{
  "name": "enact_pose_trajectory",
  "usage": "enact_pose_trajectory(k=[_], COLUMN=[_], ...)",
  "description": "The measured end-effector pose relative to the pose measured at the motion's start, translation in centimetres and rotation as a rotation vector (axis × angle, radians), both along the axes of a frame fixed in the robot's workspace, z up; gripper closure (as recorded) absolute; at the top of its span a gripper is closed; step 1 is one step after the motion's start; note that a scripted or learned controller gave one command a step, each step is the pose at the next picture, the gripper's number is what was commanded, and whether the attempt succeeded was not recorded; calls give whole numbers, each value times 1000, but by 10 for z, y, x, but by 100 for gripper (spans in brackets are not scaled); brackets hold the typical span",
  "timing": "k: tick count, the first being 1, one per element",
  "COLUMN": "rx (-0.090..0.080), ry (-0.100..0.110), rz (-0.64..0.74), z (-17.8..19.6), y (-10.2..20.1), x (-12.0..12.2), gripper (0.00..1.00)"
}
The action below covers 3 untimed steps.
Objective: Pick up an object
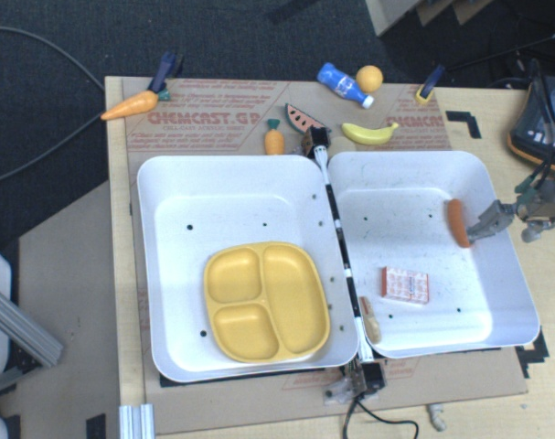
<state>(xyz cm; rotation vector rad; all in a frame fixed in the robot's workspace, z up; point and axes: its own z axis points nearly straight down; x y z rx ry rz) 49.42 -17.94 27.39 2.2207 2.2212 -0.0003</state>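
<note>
An orange-red sausage [457,222] lies against the right wall of the right bin [414,176]. My gripper [512,226] hovers over that bin's right rim, just right of the sausage. It is open: one grey finger [489,220] points at the sausage and its tip is close beside it, while the other finger sits outside the rim. Nothing is between the fingers. A red and white packet [405,284] lies flat on the right bin's floor. A small brown piece [370,321] rests by that bin's left wall.
A yellow divided plate [265,300] lies in the left bin [181,199]. Behind the bins on the board lie a carrot [131,106], a small carrot [274,141], a watermelon slice [300,117], a blue bottle [343,84], an orange [369,78] and a banana [368,133].
</note>
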Motion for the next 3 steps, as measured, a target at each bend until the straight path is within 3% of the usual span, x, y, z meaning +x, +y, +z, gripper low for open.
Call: enact_pose_trajectory(k=[1,2,3], rx=[0,9,2], ry=[2,2,-2], rz=[0,4,4], z=[-139,-190,-179], y=[-44,-38,-40], x=[86,108,109], gripper=[0,0,100])
